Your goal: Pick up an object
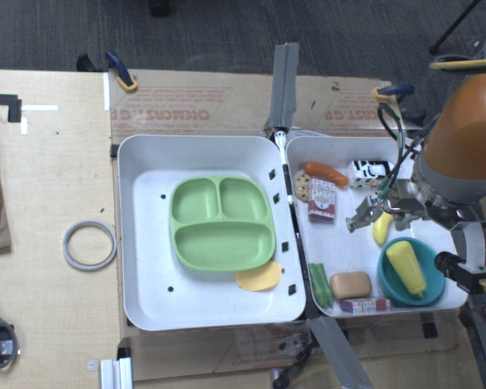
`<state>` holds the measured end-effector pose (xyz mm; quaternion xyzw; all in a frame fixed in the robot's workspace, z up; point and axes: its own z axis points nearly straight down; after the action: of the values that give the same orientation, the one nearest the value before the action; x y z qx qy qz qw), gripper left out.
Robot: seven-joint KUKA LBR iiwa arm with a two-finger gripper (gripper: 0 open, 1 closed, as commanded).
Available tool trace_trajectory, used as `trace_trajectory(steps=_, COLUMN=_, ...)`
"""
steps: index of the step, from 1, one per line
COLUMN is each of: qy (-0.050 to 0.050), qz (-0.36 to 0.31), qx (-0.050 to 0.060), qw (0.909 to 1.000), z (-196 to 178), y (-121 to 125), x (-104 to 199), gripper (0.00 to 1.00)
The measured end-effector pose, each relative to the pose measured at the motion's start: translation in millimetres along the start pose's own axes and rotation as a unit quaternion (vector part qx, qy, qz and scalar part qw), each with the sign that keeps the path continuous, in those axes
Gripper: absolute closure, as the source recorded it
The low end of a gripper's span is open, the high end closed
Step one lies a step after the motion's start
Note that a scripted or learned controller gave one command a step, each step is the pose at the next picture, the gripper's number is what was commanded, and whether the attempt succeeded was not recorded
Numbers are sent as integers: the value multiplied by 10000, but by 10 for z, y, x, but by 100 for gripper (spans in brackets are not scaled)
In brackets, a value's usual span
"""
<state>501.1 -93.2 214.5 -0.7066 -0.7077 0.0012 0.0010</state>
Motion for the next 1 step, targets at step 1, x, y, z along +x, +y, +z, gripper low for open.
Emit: trace_trajectory(steps=1, qy=4, qz=-109, qx=-1, qw=9999, z=1103, y=-13, x=-561, gripper=0)
